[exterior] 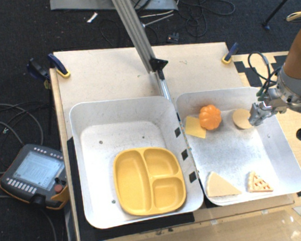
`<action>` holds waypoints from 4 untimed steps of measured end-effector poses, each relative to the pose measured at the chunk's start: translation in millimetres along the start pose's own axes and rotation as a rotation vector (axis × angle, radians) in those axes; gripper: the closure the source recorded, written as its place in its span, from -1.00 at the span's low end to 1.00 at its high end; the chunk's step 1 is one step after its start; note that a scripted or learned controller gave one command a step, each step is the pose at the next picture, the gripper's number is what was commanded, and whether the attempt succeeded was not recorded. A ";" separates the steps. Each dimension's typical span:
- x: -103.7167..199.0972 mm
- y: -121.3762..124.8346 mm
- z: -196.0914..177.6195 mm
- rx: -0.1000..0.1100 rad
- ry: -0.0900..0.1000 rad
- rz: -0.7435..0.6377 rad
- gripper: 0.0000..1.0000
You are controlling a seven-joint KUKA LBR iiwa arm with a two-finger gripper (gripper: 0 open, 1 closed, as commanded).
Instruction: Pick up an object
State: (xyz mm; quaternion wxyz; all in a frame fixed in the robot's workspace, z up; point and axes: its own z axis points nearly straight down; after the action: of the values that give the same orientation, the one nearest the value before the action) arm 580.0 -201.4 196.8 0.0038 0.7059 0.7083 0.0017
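The grey arm (296,83) reaches in from the right, wrist angled down-left, its tool (257,115) held low.

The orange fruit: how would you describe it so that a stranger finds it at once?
Look in the right bin, at its far left part. The orange fruit sits there, touching a flat yellow slice. It is the one round, bright orange thing among flat, pale pieces.

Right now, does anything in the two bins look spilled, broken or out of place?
Nothing stands out. The yellow tray lies flat in the left bin; the food pieces lie apart in the right bin, with the claw beside the round beige piece.
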 end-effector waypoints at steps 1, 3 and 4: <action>-0.2 1.9 -47.3 0.001 0.000 0.000 1.00; 112.2 -5.5 -26.9 0.010 0.005 -0.005 1.00; 173.5 -6.6 -32.0 0.008 0.006 -0.006 1.00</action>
State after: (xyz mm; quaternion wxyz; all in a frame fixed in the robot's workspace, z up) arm 572.6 -27.8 228.2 -0.0012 0.7038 0.7104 0.0009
